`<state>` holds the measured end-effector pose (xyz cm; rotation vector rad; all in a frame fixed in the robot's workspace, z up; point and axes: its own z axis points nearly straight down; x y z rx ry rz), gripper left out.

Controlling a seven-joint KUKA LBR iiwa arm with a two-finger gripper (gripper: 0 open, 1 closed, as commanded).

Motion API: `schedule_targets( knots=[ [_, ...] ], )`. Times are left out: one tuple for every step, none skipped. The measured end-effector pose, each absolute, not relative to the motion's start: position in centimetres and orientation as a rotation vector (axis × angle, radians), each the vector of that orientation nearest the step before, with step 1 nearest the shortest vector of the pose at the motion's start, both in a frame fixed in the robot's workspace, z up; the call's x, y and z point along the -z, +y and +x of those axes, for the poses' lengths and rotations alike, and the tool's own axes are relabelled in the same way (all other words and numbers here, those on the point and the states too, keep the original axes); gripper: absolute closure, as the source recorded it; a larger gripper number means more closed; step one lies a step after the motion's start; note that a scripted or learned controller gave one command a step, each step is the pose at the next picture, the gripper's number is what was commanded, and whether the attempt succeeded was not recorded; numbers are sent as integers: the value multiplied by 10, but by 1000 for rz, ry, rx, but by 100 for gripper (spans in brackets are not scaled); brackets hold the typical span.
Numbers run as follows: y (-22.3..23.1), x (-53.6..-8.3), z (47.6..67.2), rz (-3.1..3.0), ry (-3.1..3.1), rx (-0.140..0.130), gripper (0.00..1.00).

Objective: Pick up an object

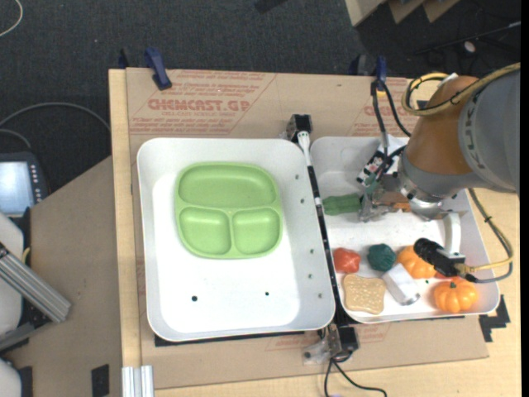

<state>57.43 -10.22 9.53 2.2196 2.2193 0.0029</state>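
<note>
Two white bins sit side by side. The left bin (pixel 165 288) holds a green divided plate (pixel 229 209). In the right bin (pixel 331 160), the gripper (pixel 369 207) hangs low over a dark green, cucumber-like piece (pixel 339 203) lying lengthwise left to right, extending leftward from the fingertips. Finger opening cannot be told. Smaller toy foods lie nearer the camera.

A robotics lab: a cardboard-covered worktop (pixel 248 98) clamped at twelve o'clock, two white bins (pixel 165 246) holding toy food, loose cables (pixel 50 118) on dark carpet (pixel 165 15) at ten o'clock.
</note>
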Motion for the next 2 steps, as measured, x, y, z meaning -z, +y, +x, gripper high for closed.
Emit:
schedule_targets(
  knots=[
    [-144,-81,632,2274,2268,61,100],
    [-174,-83,646,2228,2224,7,100]
  ],
)
